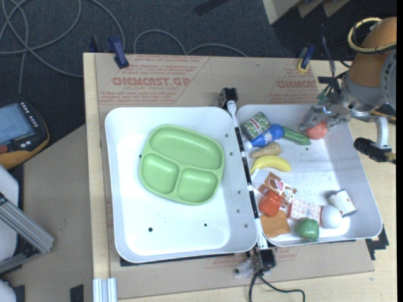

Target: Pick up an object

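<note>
The gripper sits low at the far edge of the right bin, seemingly at the grasp step, fingers clamped on a red object; next, a straight lift.

A small red-orange object lies at the right bin's far edge.

the tool hangs over the right bin, fingers pinching a red object

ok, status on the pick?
Gripper low in right bin, far corner, at salmon-red piece; grasp unconfirmed. Green stick beside it. Green tray in left bin.
</note>
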Available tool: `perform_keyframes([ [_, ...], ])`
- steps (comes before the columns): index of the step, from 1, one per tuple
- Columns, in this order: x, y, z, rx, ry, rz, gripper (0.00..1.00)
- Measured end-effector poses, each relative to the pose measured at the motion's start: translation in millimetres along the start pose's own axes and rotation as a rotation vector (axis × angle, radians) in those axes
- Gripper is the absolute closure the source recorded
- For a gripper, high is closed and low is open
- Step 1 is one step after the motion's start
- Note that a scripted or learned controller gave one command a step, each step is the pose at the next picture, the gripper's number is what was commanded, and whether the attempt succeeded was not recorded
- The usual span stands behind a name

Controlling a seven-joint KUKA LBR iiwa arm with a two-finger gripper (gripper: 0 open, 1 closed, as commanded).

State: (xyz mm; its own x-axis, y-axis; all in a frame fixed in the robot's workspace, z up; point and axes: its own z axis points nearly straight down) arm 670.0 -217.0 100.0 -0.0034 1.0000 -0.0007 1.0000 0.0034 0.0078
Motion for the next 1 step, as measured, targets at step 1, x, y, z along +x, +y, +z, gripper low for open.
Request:
perform_keyframes([
  [1,84.1,-1.0,8.6,0.006,0.0,0.001,1.0],
])
